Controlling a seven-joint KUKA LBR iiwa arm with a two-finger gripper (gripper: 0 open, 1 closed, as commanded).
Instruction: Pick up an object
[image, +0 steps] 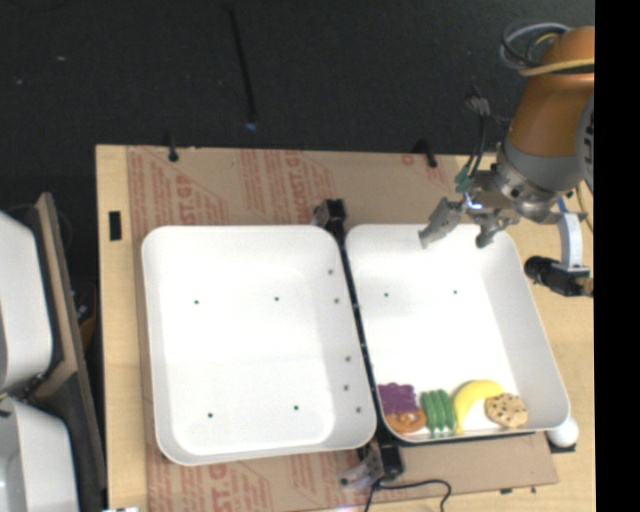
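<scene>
Objects: a row of small toy foods, namely a purple grape cluster (398, 398), an orange-brown ring-shaped piece (405, 421), a green ridged pod-like piece (438, 412), a yellow rounded banana-like piece (477, 394) and a tan round cookie with dark chips (506, 409), lies well apart from the pincer, towards the camera, touching or nearly touching one another.
Container: right shallow white plastic bin (430, 320); the toys sit along its near wall, at the end opposite the pincer.
Pincer: two grey fingers (464, 227) spread wide apart, nothing between them, poised over the bin's far right corner.
Arm: grey wrist with orange band (548, 120), directly above and behind the pincer.
Neighbouring bin: left shallow white plastic bin (240, 340), to the pincer's far side across the view, touching the right bin.
Surface: brown printed cardboard sheet (230, 190) beneath both bins.
</scene>
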